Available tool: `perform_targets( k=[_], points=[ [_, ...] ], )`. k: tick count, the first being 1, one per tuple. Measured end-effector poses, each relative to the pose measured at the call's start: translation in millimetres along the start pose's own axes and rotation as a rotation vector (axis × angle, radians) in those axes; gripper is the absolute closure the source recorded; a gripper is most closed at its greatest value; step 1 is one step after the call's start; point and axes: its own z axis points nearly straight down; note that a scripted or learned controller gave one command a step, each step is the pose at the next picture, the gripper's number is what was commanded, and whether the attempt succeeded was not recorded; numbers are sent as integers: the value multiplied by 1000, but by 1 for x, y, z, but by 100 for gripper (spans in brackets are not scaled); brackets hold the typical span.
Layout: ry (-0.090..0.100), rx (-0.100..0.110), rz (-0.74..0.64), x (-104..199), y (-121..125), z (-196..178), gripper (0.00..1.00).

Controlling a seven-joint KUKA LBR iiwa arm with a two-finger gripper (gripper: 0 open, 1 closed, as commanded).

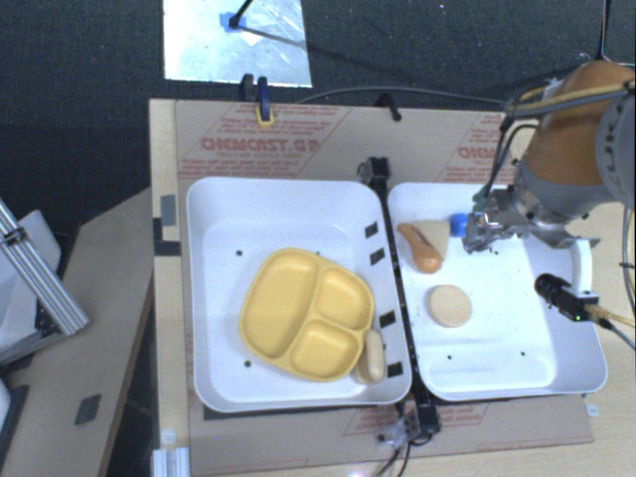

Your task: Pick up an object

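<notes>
Over in the left bin (214, 296), a yellow divided tray (306, 313) sits toward the front right corner, tilted askew, three compartments showing. Tucked against the tray's front right edge is a pale bread-like roll (373, 356), touching the tray and close to the bin's right wall; its far side is partly hidden by the tray rim.

Crossing the black divider (393, 276) between the bins, we reach the right bin (517, 376). Near its back left corner lies an orange carrot-shaped piece (420, 249) with a tan wedge (435, 235) touching it behind; where one ends and the other starts is hard to make out. Just in front, near the bin's middle, a round beige disc (449, 305) lies flat, apart from both.

A small blue object (458, 225) peeks out at the back of the bin, mostly covered by the gripper (485, 237), so its shape is unreadable. The arm (571, 157) leans in over the bin's back right corner, orange band up top, wrist angled down and left. The gripper is a dark, cluttered blur; cannot tell whether it is released or clenched, and nothing can be seen held in it.
</notes>
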Motion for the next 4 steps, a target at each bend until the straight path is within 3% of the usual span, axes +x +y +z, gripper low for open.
perform_targets(
  k=[1,4],
  points=[
    [1,4,0,0,1,-14,100],
    [3,7,-7,177,-22,-17,100]
  ],
)
